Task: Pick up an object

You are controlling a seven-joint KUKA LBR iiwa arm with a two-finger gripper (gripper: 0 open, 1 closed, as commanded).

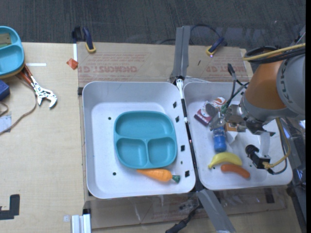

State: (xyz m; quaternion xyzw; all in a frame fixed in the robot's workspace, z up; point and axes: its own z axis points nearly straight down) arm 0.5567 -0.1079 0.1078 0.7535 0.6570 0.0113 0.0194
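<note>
Nearest lay a carrot (156,174) beside the teal tray (145,139); gripper (219,122) above right bin (204,174), grip state indeterminable.

Bright, even overhead light; soft shadows inside the white bins (92,130); mild glare on rims; sharp focus throughout.

Grey arm (291,76) with a rounded orange band, black and yellow cables alongside.

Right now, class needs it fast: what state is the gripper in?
Gripper: over the right bin, above the blue bottle; open or closed cannot be told.
</note>
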